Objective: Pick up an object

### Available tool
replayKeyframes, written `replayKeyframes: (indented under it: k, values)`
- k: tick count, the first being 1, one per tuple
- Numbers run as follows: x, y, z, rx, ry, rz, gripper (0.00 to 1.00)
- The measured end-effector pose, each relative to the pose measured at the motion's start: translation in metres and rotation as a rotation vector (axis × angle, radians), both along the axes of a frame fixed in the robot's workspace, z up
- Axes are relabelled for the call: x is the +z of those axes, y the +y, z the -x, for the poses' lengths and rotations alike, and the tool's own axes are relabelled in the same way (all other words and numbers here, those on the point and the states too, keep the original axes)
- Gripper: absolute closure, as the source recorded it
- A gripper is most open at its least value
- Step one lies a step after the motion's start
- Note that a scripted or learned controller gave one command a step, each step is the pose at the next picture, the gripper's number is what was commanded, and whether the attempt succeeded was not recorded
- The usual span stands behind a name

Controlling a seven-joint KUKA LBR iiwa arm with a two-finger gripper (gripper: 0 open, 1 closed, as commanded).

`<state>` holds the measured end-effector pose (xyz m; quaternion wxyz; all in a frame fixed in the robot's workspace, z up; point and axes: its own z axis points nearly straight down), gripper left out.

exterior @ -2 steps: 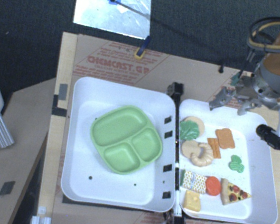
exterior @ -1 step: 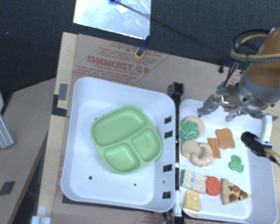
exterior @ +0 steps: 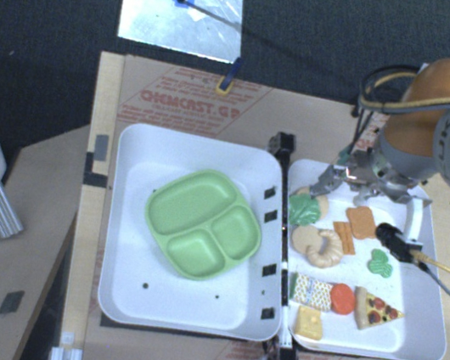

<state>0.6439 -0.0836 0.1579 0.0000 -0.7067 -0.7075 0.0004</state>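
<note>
The gripper (exterior: 328,184) hangs over the back left corner of the right bin (exterior: 427,327), just above a green lettuce piece (exterior: 306,207); whether it is open or closed cannot be told. Beside the lettuce lie a croissant (exterior: 319,245) and orange crackers (exterior: 355,226). Nearer the front sit a tomato (exterior: 343,298), pizza slice (exterior: 375,310) and cheese (exterior: 310,323). The left bin (exterior: 148,153) holds a green tray (exterior: 203,223).

1. Lettuce (exterior: 305,207), green, lies at the right bin's upper left.
2. Croissant (exterior: 319,245), pale and curled, just below it.
3. Pizza slice (exterior: 375,311), flat, lies lower right, beside a red tomato (exterior: 343,298).
</note>
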Motion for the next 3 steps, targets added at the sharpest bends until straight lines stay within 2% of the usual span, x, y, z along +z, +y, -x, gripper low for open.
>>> replayKeyframes:
  k: [1, 2, 3]
  values:
    - [-0.062, -0.005, 0.001, -0.001, 0.002, 0.0, 0.0]
    - [-0.07, -0.005, -0.002, -0.001, -0.006, 0.0, 0.0]
    - [-0.053, -0.005, -0.006, -0.001, -0.017, -0.001, 1.0]
